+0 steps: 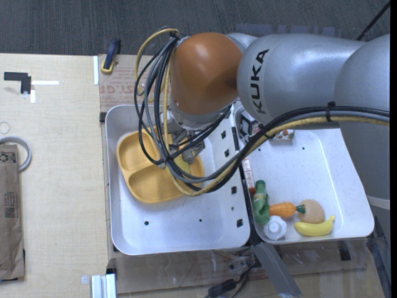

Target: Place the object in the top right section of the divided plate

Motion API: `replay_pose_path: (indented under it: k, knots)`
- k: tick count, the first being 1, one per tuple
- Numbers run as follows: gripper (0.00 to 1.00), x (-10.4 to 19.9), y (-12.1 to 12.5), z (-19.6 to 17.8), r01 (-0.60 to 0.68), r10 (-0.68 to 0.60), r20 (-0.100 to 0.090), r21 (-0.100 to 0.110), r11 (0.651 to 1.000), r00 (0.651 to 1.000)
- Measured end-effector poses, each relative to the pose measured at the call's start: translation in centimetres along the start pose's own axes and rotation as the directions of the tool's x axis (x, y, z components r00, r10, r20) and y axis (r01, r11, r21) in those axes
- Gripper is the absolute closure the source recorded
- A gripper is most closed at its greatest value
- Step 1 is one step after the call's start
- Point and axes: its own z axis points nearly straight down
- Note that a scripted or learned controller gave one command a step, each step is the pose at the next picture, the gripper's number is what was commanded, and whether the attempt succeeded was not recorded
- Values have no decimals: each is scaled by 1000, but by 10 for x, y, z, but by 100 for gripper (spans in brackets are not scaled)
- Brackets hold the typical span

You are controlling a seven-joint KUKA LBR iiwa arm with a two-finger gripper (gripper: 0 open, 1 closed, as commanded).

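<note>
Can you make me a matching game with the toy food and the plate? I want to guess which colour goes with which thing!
Things:
1. banana
2. carrot
3. bottle
4. divided plate

Colours and places:
A. green, along the right bin's left wall
B. yellow, in the right bin's near corner
C. yellow-tan, in the left bin under the arm
D. orange, between the bottle and a tan round toy

Pairs: 1-B, 2-D, 3-A, 4-C
</note>
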Motion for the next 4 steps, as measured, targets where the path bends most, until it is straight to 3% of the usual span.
replay_pose_path:
  k: [1,2,3,4]
  knots:
    - [100,-5,-20,12,32,-32,-4,-16,999,999]
    - [100,-56,42,21,-64,64,4,10,998,998]
    - [100,-52,4,-57,-237,237,0,2,971,971]
    - [100,-51,51,15,-30,30,1,8,1000,1000]
